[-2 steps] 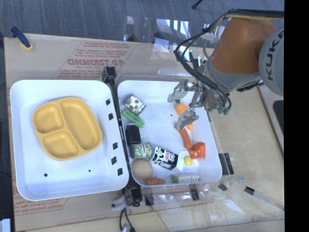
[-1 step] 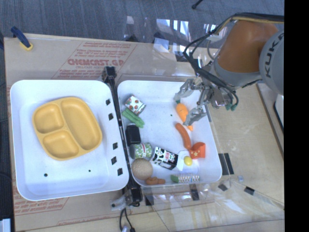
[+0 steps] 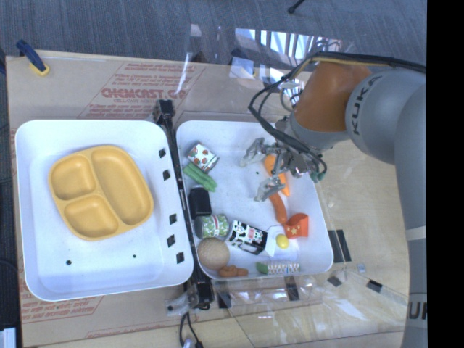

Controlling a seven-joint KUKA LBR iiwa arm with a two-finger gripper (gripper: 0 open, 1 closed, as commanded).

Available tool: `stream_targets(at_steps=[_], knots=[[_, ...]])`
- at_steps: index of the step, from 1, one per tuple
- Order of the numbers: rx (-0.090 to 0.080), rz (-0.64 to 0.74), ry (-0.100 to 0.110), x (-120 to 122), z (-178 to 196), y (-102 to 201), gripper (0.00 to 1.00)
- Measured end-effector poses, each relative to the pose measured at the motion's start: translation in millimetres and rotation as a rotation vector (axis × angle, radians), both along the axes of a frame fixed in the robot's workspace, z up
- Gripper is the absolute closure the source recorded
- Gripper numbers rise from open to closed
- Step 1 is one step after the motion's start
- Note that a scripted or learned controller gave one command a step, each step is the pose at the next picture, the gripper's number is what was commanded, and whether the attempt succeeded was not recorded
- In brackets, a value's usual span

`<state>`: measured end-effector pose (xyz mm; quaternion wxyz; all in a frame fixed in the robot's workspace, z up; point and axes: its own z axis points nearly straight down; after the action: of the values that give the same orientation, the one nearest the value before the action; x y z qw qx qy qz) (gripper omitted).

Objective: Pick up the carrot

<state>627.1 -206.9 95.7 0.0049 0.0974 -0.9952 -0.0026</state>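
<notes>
My claw (image 3: 264, 171) hangs spread over the right bin (image 3: 239, 133), near its right edge, fingers either side of the carrot (image 3: 278, 194) lying there; nothing is gripped between them.

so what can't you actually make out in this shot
- Carrot in the camera view: its upper end is hidden under the gripper.
- Whether the carrot sits between the fingers: the wrist and cables cover that.
- Small items along the right bin's near wall: too small to name.
</notes>
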Motion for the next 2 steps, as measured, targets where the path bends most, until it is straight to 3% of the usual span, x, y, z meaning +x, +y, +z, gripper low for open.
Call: stream_targets(at_steps=[1,2], knots=[[-0.004,0.007,-0.015,5.4,17.9,0.9,1.0],[-0.007,-0.256,-0.016,-4.8,66.3,-4.3,1.0]])
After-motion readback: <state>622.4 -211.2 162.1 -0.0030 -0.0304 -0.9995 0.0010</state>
